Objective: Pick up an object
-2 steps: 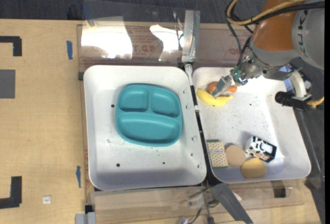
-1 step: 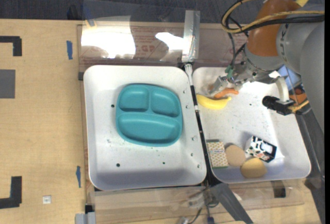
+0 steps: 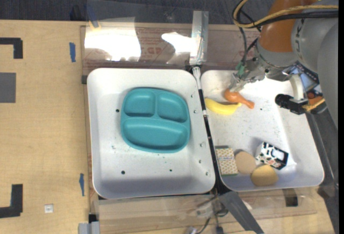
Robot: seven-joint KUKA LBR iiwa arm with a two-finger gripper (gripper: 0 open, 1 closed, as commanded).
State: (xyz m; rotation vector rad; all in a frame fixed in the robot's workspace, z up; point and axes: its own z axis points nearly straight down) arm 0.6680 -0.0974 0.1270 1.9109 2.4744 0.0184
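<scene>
My gripper (image 3: 240, 81) hangs over the far left corner of the right bin (image 3: 301, 144), its tip right above an orange carrot (image 3: 238, 98) and seemingly touching the carrot's upper end. The carrot lies on the bin floor, against a yellow banana (image 3: 221, 107) just to its left. At the bin's near side sit a tan rounded piece (image 3: 244, 162), a brown-orange rounded piece (image 3: 264, 175), a black-and-white object (image 3: 273, 155) and a small speckled packet (image 3: 226, 160).
The left bin (image 3: 102, 136) holds a teal divided plate (image 3: 156, 119). A ridge between the bins runs just left of the banana. The arm's grey body and orange band (image 3: 285, 18) fill the upper right, with looping cables. A clear panel (image 3: 140, 44) stands behind the bins.
</scene>
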